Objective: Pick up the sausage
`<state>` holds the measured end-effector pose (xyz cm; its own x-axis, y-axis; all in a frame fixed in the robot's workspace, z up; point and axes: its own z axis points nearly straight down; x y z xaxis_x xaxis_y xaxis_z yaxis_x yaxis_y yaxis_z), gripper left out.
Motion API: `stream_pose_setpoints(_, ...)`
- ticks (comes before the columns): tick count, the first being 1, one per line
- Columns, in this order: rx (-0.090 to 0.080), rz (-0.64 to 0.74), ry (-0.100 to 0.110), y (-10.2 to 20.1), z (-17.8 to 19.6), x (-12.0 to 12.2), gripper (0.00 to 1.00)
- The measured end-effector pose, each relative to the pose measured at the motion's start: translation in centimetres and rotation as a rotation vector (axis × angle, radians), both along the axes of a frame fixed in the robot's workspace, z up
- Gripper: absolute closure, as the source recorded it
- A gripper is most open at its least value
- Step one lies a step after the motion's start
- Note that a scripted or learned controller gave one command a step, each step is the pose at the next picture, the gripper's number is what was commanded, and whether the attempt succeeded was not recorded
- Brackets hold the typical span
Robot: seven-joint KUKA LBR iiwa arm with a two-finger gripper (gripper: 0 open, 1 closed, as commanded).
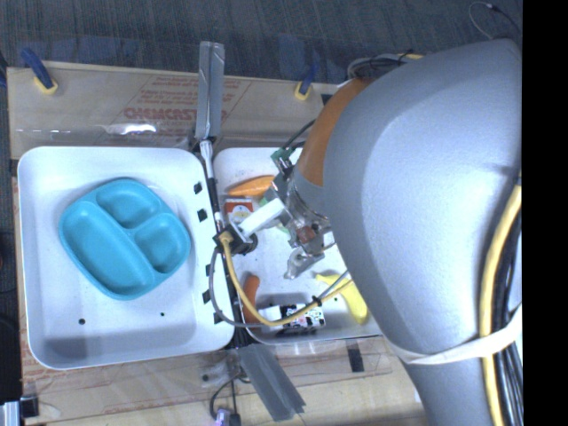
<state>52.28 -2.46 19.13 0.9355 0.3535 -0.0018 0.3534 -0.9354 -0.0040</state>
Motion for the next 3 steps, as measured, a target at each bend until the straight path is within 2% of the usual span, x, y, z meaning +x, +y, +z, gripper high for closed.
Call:
stream_pose_setpoints(1,-0.001,-0.151,0.002,-4.4,-0.1,1.5,0.0)
stream_pose_setpoints(2,-0.001,-0.139,0.003,0.1,-0.1,-4.7,0.0)
stream_pose_setpoints(3,-0.005,-0.156,-0.02,-7.0,-8.0,-4.1,0.0)
